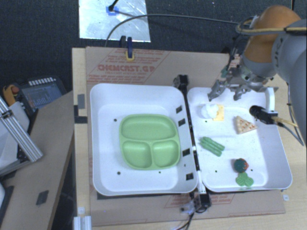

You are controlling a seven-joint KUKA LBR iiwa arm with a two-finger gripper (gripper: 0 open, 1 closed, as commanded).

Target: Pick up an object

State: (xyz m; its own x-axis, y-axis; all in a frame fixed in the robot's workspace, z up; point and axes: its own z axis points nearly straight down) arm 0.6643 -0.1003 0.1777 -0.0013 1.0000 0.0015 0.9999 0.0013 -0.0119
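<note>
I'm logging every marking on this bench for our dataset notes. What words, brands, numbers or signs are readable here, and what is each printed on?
"CHEMCAST G?": red print on the brown cardboard sheet under the two bins; the last characters are blurred, so the ending is uncertain.
Finer red print around that word on the sheet: too small to read.
Handheld control pendant on the side table at left: its screen and keys are too blurred to read.

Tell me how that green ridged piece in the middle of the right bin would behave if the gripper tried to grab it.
The green ridged piece looks like a long, rounded toy vegetable, so it would probably be stiff and light. It lies flat at a slant on the right bin, so a push across its length might roll it. The ridges may help the gripper hold it.
</note>
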